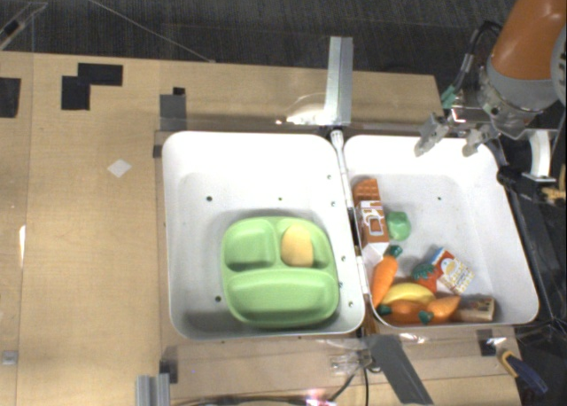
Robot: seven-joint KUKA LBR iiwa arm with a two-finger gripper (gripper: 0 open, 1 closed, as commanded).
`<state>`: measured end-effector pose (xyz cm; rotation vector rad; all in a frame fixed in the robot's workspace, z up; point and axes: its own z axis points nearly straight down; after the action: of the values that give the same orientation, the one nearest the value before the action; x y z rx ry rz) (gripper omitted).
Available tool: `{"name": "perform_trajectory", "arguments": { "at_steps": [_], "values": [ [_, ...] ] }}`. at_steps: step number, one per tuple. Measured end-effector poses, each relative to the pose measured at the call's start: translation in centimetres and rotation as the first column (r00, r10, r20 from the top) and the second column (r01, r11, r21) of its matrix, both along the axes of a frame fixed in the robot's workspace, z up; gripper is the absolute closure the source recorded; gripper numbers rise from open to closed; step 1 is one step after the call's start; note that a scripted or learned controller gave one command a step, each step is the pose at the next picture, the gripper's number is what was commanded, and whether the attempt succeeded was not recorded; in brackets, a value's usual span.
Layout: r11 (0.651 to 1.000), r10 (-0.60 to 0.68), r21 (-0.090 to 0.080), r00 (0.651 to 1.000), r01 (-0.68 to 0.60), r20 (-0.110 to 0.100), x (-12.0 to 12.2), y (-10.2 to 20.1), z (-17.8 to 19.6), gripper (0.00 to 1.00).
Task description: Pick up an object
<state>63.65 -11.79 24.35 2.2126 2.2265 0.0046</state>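
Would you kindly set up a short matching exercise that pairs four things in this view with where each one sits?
Things:
1. yellow lemon-like fruit
2. green divided plastic tray
3. orange toy carrot
4. two-finger gripper

Places:
A. floor of the left white bin
B. over the right white bin's far rim
C. upper right compartment of the tray
D. right bin, near the divider

Pairs: 1-C, 2-A, 3-D, 4-B
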Motion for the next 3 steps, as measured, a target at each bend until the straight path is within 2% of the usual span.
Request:
{"name": "perform_trajectory", "arguments": {
  "at_steps": [1,2,3],
  "values": [
    [0.999,-0.045,0.0,0.999,0.045,0.003,1.8,0.1,-0.8,0.0],
    [1.0,0.016,0.0,1.0,-0.016,-0.001,-1.6,1.6,-10.2,0.0],
    [1.0,-0.015,-0.002,1.0,0.015,0.005,-5.1,2.6,-14.8,0.0]
  ]
}}
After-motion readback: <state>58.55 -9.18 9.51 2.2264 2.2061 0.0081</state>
